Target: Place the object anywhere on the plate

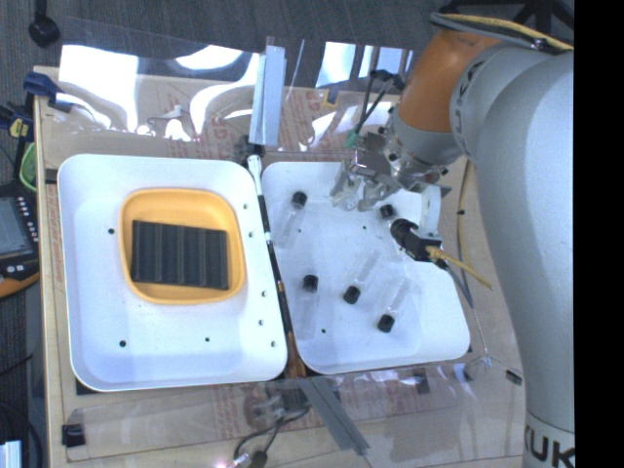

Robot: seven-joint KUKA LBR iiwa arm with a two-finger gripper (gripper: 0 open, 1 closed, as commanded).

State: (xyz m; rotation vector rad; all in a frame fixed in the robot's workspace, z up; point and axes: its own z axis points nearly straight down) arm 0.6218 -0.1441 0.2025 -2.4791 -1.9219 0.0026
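We are watching the hand [359, 188] hovering over the far part of the right bin [444, 344], and we cannot tell its grip. Clear vials with black caps [352, 292] are lying scattered there, while the yellow plate [180, 208] is sitting in the left bin [88, 339].

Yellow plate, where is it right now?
The yellow plate lies in the left bin, toward its upper middle, with a dark ribbed insert at its centre. The gripper is over the right bin, among small clear vials.
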